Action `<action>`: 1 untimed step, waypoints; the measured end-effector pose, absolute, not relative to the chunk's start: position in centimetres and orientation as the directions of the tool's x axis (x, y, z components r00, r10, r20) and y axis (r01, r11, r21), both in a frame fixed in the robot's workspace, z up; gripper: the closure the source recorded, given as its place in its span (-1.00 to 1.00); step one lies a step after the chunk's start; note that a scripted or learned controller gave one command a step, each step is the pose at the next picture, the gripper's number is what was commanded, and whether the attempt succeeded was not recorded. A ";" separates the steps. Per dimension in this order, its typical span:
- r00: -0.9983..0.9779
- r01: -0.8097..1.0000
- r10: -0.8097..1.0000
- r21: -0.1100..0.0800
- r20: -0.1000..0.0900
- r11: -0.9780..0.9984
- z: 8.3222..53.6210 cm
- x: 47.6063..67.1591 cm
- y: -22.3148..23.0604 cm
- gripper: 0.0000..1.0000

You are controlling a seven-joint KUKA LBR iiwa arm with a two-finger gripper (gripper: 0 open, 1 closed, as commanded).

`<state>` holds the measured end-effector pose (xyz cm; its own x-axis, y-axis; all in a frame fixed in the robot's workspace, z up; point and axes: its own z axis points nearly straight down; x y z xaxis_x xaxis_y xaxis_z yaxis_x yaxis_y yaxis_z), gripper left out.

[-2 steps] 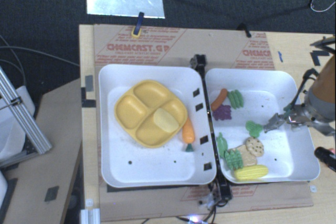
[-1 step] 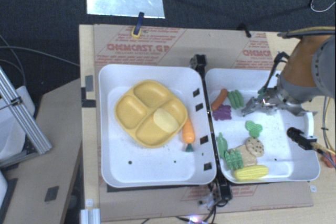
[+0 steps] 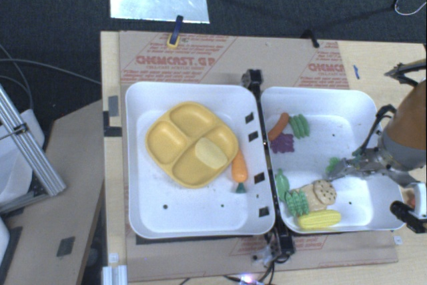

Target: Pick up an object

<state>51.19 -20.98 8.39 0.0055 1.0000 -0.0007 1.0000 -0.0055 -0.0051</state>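
Reaching in from three o'clock, we have the grey arm low over the right bin (image 3: pixel 363 103), and the pincer (image 3: pixel 341 167) sits near the middle of that bin, pointing toward nine o'clock. We cannot tell whether it is released or clenched; the tips blur into a small green piece (image 3: pixel 333 163) right at its nose, and we see nothing clearly held.

The relation that matters, as we judge it: the nearest candidates lie at about seven o'clock from the pincer, close by. That cluster is one round cookie (image 3: pixel 325 193), one corn cob (image 3: pixel 319 218) with its long axis running nine to three, and one green leafy piece (image 3: pixel 282 184) beside them. Further off, at ten o'clock, we count one orange sausage-like piece (image 3: pixel 279 125) lying slantwise, one green vegetable (image 3: pixel 299 125) and one purple grape bunch (image 3: pixel 283 142).

Over in the left bin (image 3: pixel 143 210), well apart from the arm, we count one yellow divided plate (image 3: pixel 192 143) and one carrot (image 3: pixel 239 168) touching its four o'clock edge, long axis running roughly twelve to six.
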 end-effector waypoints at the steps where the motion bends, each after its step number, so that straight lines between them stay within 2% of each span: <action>1: -0.007 1.000 1.000 0.007 -0.002 0.007 8.5 57.0 -19.0 -1.00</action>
